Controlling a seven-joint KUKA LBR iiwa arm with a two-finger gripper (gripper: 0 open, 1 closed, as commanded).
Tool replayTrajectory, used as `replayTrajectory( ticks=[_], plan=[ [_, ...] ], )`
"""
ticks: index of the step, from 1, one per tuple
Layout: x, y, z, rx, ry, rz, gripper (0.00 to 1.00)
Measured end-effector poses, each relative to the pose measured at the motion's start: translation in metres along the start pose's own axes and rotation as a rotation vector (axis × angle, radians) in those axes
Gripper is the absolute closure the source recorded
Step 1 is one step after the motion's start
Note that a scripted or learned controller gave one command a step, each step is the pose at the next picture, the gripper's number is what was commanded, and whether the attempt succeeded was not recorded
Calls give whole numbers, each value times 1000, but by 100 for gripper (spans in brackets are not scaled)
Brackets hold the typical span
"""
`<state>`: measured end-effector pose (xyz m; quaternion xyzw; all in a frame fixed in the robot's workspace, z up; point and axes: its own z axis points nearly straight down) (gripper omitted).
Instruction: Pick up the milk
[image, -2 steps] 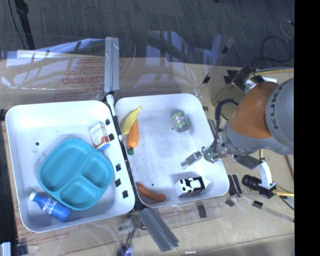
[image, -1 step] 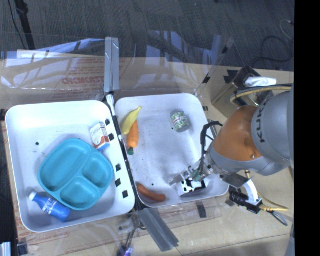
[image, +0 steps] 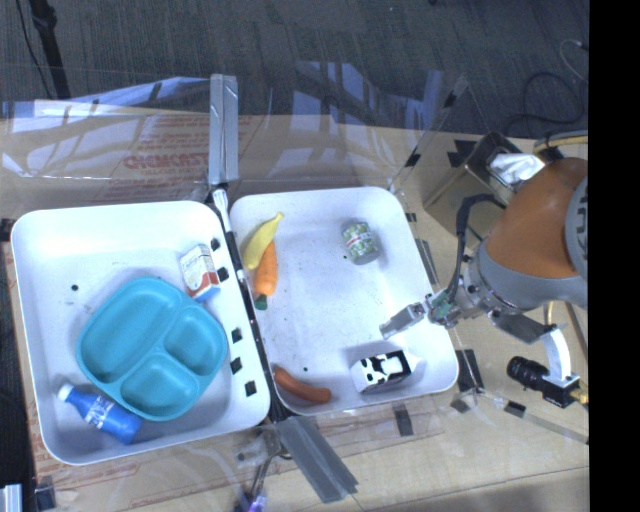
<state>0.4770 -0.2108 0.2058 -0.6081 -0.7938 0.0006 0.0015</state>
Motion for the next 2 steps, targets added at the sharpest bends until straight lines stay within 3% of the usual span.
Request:
replayTrajectory(
  ticks=[1,2],
  plan=[
    [4,11,116,0,2,-118,0],
    [1,0,53,0,0,-320,0]
  ],
)
